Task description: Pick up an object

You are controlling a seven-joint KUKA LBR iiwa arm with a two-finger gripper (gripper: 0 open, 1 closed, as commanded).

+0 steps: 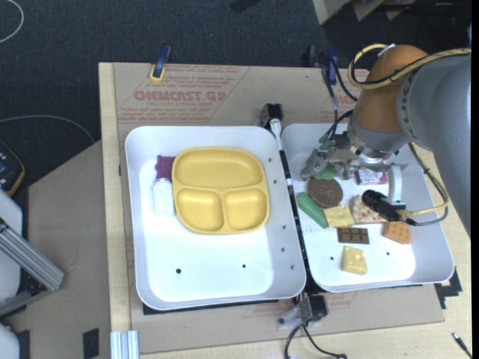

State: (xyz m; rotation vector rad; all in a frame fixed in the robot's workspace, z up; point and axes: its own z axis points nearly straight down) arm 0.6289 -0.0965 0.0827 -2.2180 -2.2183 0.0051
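The right bin [426, 264] holds several toy foods: a round brown cookie [325, 192], a green piece [311, 209], a pale cheese slice [338, 215], a dark chocolate bar [352, 235], a yellow cheese wedge [355, 260], an orange waffle [397, 232] and a pink-and-white packet [372, 176]. My gripper [329, 166] hangs low over the bin's upper left part, just above the cookie. The grey arm with its orange band reaches in from the right and hides the bin's back edge. Nothing visibly sits in the gripper.
The left bin [209, 275] carries a yellow divided plate [221, 188], with a purple item [165, 166] and a white item [162, 197] at its left side. A black divider runs between the bins [288, 193]. Clamps sit along the board's back edge.
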